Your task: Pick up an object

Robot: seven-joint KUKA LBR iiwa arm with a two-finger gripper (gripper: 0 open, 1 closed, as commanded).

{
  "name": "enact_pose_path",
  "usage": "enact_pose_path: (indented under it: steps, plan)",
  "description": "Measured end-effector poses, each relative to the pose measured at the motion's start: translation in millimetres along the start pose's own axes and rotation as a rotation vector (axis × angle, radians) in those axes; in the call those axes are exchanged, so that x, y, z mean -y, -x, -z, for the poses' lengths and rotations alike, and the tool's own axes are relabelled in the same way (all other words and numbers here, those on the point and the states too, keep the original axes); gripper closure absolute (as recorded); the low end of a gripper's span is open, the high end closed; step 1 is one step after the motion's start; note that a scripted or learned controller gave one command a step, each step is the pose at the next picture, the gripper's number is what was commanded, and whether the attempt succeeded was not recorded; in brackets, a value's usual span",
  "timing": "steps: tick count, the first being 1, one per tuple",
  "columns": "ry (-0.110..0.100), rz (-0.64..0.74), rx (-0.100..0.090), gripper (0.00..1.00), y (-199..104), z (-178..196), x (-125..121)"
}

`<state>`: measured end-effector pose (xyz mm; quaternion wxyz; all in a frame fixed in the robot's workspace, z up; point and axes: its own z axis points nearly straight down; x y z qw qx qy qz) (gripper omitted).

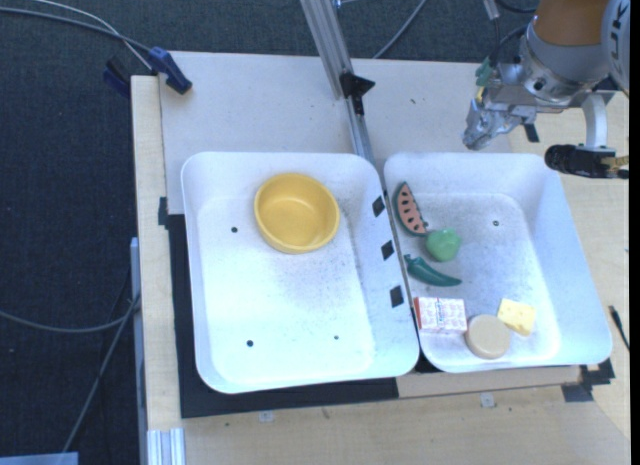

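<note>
The right bin (556, 215) holds a watermelon slice (408, 209) against its left wall, a green ball-shaped fruit (443, 245), a dark green pepper (431, 271), a red-and-white packet (440, 312), a tan round disc (488, 336) and a yellow cheese wedge (517, 316). A yellow bowl (295, 212) stands at the back of the left bin (282, 334). My gripper (481, 132) hangs above the bench just behind the right bin's far rim, apart from every object, with nothing seen in it.
A slanted metal pole (326, 28) runs down to the gap between the bins. Black clips (387, 249) sit along the divider. A blue clamp (167, 68) grips the bench's far left corner. Cables (60, 13) trail over the dark floor.
</note>
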<state>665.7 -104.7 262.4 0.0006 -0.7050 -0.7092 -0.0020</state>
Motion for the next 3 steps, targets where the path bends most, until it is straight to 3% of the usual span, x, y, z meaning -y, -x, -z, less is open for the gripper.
enact_pose_path:
  steps: [1,3]
  plan:
    - [-0.002,0.001,-0.001,1.0,-59.3,5.8,-1.9]
    - [-0.016,0.0,0.0,1.0,-169.7,-23.0,2.5]
